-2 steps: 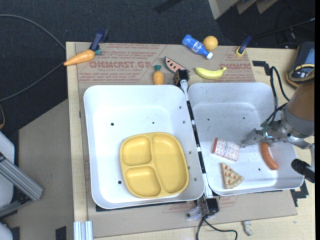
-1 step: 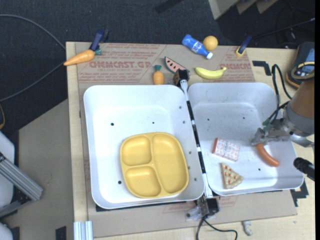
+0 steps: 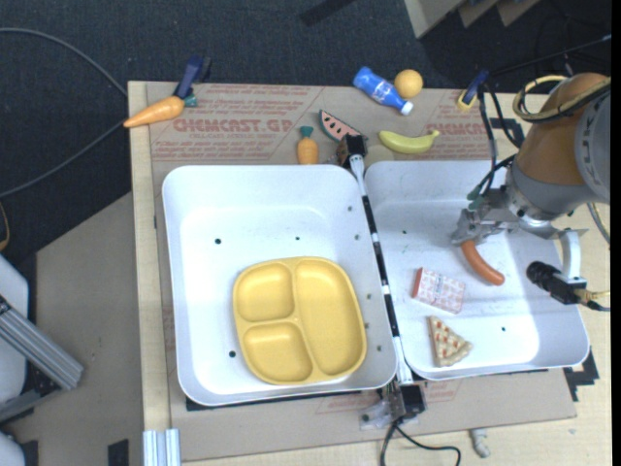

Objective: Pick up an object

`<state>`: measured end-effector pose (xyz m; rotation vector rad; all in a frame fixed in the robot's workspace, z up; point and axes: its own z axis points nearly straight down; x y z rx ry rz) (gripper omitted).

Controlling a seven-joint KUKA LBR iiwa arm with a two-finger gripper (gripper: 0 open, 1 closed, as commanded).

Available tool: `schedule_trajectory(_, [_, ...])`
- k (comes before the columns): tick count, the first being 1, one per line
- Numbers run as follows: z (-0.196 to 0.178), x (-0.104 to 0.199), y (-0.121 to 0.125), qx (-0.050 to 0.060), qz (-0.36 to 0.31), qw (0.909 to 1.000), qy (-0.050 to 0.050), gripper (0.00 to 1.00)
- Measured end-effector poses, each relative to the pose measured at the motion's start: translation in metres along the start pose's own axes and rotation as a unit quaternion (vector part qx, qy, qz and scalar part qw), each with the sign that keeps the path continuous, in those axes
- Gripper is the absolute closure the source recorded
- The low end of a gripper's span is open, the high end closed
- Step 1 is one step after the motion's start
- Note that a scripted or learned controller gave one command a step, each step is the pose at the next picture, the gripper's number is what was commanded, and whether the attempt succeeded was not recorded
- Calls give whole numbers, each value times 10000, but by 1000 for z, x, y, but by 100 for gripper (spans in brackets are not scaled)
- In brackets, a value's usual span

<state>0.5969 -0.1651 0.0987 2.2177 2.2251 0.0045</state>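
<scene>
In the right bin (image 3: 417,187) lie an orange-red sausage (image 3: 482,262), a pink-and-white wafer packet (image 3: 439,289) and a pizza slice (image 3: 447,341). My gripper (image 3: 473,231) hangs low over the bin, right at the sausage's upper left end. The grey arm with its orange band comes in from the right above it. Whether the sausage is gripped is not clear from this angle.
The left bin (image 3: 204,212) holds a yellow divided plate (image 3: 298,317). Behind the bins on the cardboard lie a banana (image 3: 408,141), a blue bottle (image 3: 380,89), an orange ball (image 3: 408,82), a watermelon slice (image 3: 335,125) and a carrot (image 3: 155,113).
</scene>
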Motion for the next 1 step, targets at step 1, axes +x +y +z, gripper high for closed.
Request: schedule_trajectory(1, [-87, 85, -6, -1, 4, 10000, -5, 100])
